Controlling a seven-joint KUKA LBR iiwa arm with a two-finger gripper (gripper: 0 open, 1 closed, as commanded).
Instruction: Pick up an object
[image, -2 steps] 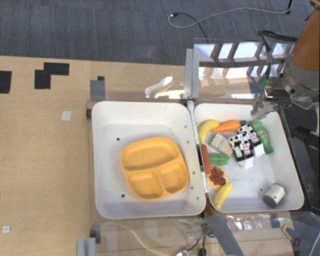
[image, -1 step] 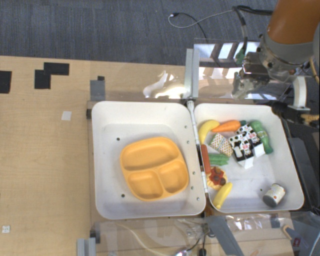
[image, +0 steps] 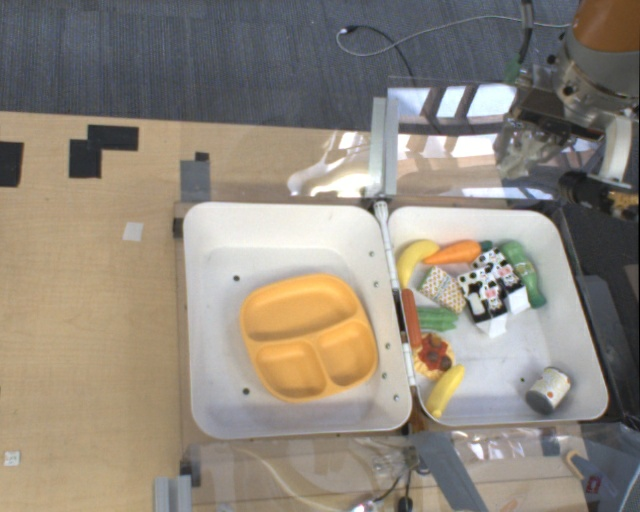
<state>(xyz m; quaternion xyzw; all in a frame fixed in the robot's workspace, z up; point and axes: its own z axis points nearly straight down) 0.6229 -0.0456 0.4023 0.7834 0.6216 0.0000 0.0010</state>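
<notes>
My gripper (image: 527, 148) hangs at the top right, beyond the far rim of the right bin (image: 575, 300) and apart from everything in it. The bin's far left part holds a cluster: a yellow banana (image: 414, 262), an orange carrot (image: 452, 252), a green vegetable (image: 527, 272), a black-and-white patterned box (image: 490, 286), a speckled block (image: 439, 288) and a green pod (image: 437, 319). Nearer the front lie a red-topped piece (image: 433, 352), a second yellow piece (image: 445, 390) and a small grey can (image: 548, 390).
The left bin (image: 215, 300) holds an orange divided plate (image: 308, 337). A thin red stick (image: 410, 315) lies along the divider between the bins. A metal frame (image: 385, 140) and cables stand behind the bins, close to the gripper.
</notes>
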